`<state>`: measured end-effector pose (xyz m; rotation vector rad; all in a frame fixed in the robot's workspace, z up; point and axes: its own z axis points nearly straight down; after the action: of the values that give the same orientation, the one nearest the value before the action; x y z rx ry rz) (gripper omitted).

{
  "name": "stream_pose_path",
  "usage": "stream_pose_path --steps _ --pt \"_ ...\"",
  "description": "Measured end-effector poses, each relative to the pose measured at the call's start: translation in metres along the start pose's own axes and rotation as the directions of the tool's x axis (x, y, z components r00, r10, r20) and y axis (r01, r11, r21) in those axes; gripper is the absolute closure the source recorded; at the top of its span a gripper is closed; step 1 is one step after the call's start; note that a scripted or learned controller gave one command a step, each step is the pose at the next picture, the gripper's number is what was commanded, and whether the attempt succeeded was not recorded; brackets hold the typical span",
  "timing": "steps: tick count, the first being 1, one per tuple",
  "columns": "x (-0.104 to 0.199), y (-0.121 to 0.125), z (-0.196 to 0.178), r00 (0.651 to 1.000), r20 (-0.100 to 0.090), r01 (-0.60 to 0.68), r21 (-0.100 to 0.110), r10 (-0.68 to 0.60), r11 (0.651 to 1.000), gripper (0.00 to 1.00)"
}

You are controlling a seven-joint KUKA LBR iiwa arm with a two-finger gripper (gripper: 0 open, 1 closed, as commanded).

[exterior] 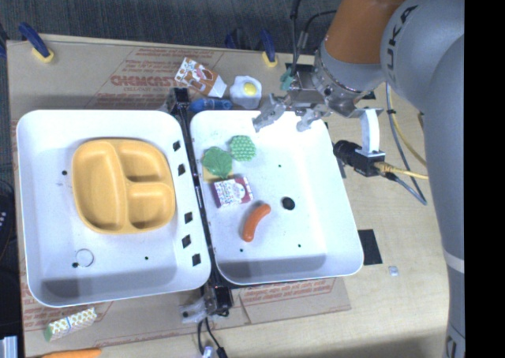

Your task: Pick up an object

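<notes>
Two white bins sit side by side on the counter [410,270], over a sheet of printed cardboard [142,76]. The left bin [39,214] holds one thing, a yellow tray [122,184] with three compartments, lying flat near the bin's middle. The right bin [331,222] holds four loose things grouped toward its left half: a green ball [242,147] with a dotted surface, a darker green piece [216,162] just beside it on the left, a small red and white packet [231,192] just below those two, and an orange sausage [254,221] lying at a slant nearer the bin's front. A small dark spot [288,204] shows on the bin floor to the right of the sausage. The arm [410,41] reaches in from the right, and its tool [286,116] hangs over the far edge of the right bin, above and to the right of the green ball; its two fingers [267,117] are spread apart with nothing between them. Behind the bins, on the cardboard, lie one patterned packet [193,75], one blue piece [211,103] and one white and yellow item [247,90]. Two blue clamps [35,41] grip the cardboard's far edge, one at the left corner and one [268,47] near the arm. One more wrapped packet [71,323] lies at the front left corner.
</notes>
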<state>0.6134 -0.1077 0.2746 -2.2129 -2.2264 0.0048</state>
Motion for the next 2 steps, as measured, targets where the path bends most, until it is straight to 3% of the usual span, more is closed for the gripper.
stream_pose_path --steps 1,2 --pt "-0.008 -0.082 0.111 0.982 -0.001 0.189 0.001 -0.189 0.982 0.0" --pt "-0.003 -0.13 0.184 0.914 -0.003 0.407 0.0 -0.407 0.914 0.0"
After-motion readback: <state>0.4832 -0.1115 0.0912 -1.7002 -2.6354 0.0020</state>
